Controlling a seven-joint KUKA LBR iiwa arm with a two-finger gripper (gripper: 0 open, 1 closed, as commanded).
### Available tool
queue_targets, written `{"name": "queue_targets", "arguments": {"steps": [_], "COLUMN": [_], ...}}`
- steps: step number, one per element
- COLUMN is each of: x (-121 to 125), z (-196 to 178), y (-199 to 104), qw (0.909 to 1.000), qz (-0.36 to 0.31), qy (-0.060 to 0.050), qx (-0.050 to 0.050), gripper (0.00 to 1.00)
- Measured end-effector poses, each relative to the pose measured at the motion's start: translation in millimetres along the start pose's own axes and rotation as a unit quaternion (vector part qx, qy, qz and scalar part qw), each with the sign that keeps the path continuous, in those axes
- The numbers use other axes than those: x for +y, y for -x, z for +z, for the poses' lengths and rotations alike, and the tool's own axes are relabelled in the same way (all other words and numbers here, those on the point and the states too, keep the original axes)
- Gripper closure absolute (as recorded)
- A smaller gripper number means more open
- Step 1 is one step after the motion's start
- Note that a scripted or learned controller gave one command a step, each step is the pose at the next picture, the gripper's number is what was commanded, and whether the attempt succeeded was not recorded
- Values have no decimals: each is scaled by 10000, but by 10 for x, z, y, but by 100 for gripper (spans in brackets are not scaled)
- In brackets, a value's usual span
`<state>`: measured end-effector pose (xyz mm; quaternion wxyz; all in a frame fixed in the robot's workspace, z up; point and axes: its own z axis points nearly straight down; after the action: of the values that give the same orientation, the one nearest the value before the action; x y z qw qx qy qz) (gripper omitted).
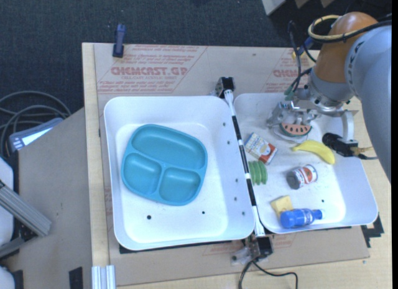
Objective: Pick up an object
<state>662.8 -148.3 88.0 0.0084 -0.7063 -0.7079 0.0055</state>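
The gripper [291, 120] hangs low over a watermelon slice [295, 128] in the right bin [357, 185], fingers apparently spread around it, though I cannot tell.

The arm [373, 51] has a smooth, rounded grey housing. An orange band [342, 39] encircles it above the wrist. A yellow cable loop [320, 27] runs along the orange section, with dark cabling beside it. Below the band sits a grey cylindrical wrist flange [326, 95]. The gripper [292, 120] is a metallic grey assembly.
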Motion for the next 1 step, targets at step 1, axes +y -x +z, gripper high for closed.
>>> {"name": "queue_targets", "arguments": {"steps": [1], "x": [-442], "z": [36], "y": [492], "qw": [10000], "qz": [14], "qy": [95], "qx": [-24], "gripper": [0]}}
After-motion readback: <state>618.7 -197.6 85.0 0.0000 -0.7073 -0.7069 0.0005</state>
